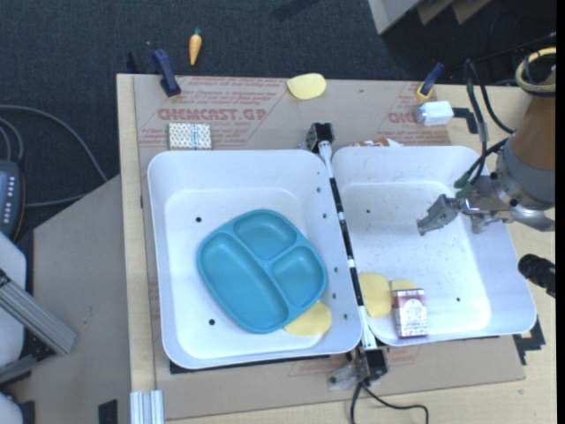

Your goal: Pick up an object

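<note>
1. Red and white, the small printed cardboard box (410, 313) lies flat in the right white plastic bin (494, 272), near its front wall. Its long side runs from the front of the bin toward the back, tipped just a little.
2. Just to its left, touching or almost touching it, lies a soft-looking yellow rounded piece (374, 293), close to the bin's left wall.
3. Grey metal makes up the two-finger gripper (439, 215). It sits over the middle of the right bin and points to the left. Nothing is between its fingers. The fingers are small and blurry, so I cannot tell if they are open or closed.
4. Most of the grey arm (530, 170) is cut off at the right edge.
5. Smooth and blue, a plastic tray with three sections (261, 269) lies tilted in the left white plastic bin (177, 201).
6. A flat yellow round piece (310, 320) pokes out from under the tray's front corner. Part of it is hidden.
7. On the brown cardboard bench top (238, 109) behind the bins sits another yellow oval thing (306, 87).
</note>
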You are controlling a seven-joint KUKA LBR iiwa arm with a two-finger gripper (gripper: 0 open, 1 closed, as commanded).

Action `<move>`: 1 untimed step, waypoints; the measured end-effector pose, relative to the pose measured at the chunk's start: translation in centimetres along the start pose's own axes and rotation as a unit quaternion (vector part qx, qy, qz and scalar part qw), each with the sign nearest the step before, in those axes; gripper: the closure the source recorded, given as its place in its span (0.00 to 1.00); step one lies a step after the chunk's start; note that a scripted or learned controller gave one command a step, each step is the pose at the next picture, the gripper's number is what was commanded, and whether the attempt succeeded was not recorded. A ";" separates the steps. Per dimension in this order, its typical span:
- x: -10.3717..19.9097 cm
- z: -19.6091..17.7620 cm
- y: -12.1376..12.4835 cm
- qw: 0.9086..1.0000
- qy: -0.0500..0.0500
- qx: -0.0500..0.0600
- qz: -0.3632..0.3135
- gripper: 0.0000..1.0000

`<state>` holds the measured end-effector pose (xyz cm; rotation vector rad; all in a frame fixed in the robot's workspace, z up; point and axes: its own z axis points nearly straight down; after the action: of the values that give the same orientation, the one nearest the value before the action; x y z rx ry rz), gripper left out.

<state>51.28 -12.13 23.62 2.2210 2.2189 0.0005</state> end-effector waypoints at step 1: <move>1.8 12.1 -2.0 1.000 0.001 0.002 0.000 0.00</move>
<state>49.33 -10.30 11.52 2.2230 2.2217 -0.0012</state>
